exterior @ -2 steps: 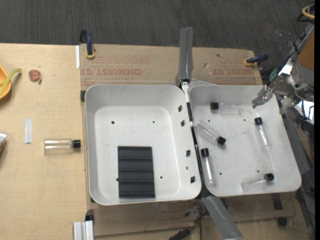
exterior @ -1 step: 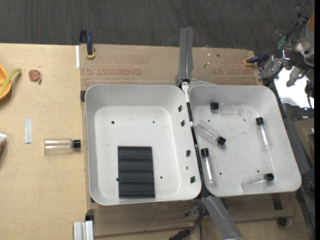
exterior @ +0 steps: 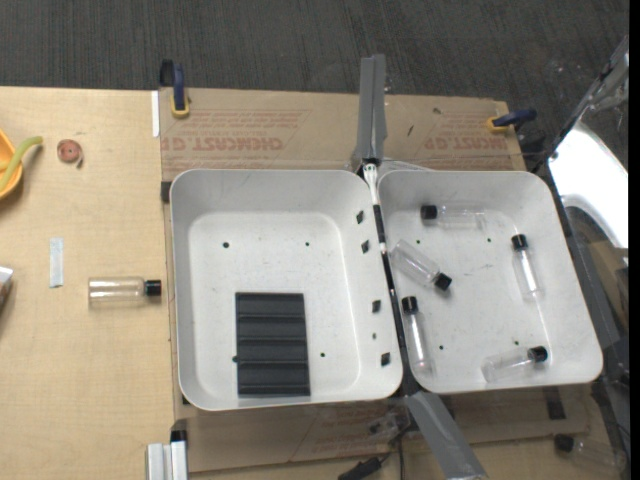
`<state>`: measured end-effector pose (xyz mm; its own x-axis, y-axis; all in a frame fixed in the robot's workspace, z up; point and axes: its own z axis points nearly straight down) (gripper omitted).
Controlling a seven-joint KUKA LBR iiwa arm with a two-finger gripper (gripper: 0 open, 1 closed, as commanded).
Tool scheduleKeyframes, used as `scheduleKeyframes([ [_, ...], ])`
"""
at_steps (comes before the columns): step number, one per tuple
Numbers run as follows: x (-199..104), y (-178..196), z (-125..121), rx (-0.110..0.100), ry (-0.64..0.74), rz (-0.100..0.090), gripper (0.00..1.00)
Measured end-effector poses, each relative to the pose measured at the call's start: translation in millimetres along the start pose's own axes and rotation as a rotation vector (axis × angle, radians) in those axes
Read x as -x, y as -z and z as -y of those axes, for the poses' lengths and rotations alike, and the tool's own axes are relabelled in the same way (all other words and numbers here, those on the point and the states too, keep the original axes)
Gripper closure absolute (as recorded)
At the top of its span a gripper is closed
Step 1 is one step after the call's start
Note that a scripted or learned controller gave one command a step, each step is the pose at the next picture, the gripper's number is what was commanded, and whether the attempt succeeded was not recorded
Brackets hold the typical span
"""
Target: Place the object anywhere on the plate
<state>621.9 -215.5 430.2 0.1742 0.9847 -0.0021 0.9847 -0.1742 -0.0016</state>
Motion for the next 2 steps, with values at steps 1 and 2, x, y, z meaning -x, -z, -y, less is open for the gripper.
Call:
scheduleKeyframes([
  [1, -67, 10, -26, -0.001, -0.125, 0.000, 0.00],
  [2, -19, 9, -20, -0.003, -0.157, 0.000, 0.00],
])
